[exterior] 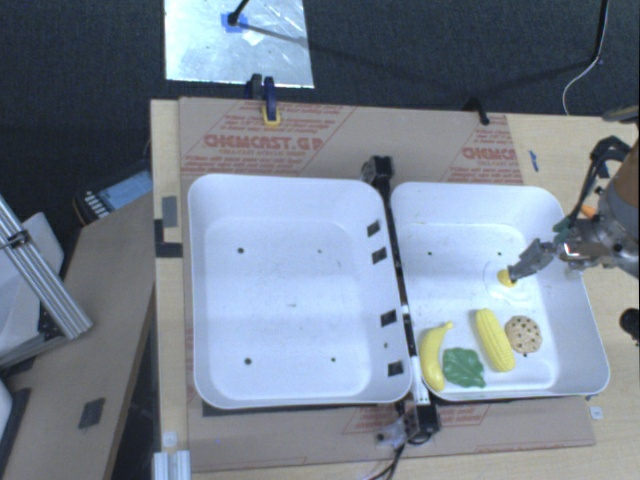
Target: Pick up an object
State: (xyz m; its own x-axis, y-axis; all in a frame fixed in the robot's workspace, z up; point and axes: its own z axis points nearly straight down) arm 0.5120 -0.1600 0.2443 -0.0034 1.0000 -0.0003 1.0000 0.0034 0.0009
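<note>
In the right bin [470,203] lie a yellow banana [433,356], a green leafy piece [464,367], a yellow corn cob [493,339] and a brown cookie [523,334], all near its front edge. My gripper [515,271] reaches in from the right, low over the bin's right middle, above the corn and cookie. A small yellow thing [506,278] shows at its tip; I cannot tell whether it is held or lies on the bin floor.
The left bin [290,288] sits beside the right one, with a black divider clip strip [395,278] between them. A cardboard sheet [330,133] lies under both bins. A shiny metal plate [238,26] rests on the floor behind.
</note>
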